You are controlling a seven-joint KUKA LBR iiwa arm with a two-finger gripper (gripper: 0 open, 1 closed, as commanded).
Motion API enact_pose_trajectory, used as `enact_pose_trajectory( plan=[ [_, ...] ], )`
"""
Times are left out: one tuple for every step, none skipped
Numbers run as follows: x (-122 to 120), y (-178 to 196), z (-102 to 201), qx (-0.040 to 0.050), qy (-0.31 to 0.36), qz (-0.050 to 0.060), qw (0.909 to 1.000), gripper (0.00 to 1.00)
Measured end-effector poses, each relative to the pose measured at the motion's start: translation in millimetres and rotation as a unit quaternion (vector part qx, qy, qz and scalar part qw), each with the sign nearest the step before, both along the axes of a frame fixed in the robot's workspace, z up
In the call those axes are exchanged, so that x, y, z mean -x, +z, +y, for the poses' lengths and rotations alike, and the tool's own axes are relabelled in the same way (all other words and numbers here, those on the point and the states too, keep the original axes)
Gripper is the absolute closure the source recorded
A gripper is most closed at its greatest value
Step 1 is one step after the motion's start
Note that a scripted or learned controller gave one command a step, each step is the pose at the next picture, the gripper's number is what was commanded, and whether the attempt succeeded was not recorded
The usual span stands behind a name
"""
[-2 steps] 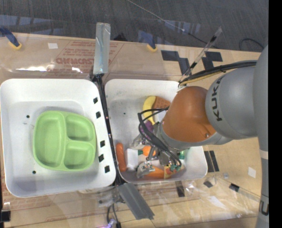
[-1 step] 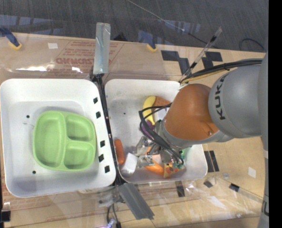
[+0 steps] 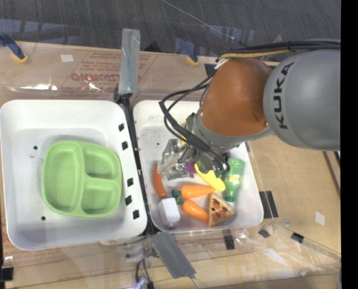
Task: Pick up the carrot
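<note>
Seen from above at a slant: two white bins side by side on the bench. In the left bin (image 3: 10,161), a green divided plate (image 3: 81,177), lying flat. In the right bin (image 3: 144,131), a cluster of toy food toward the near end. Reaching in from the right, the grey arm (image 3: 305,95) with its orange band, gripper (image 3: 178,161) lowered over the far side of that cluster. Jaw state: cannot tell (too much metal and cable in the way). Just near-right of the gripper, the carrot (image 3: 196,191), lying flat, green end pointing left. Beside it, a second orange piece (image 3: 194,209), a pizza slice (image 3: 219,210), a white block (image 3: 169,212), a green bottle (image 3: 233,177), a yellow piece (image 3: 210,177).
</note>
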State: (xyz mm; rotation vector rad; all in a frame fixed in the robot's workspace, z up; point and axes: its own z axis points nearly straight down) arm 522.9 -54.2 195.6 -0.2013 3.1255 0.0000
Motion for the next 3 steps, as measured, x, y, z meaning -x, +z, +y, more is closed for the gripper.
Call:
enact_pose_trajectory(
  plan=[
    [-15,-3,-33,0.0023,0.27,0.002,0.963,1.0],
    [34,-16,-73,0.0014,0.391,0.005,0.9205,1.0],
    [33,-16,-72,0.0012,0.391,0.005,0.9203,0.0]
  ],
)
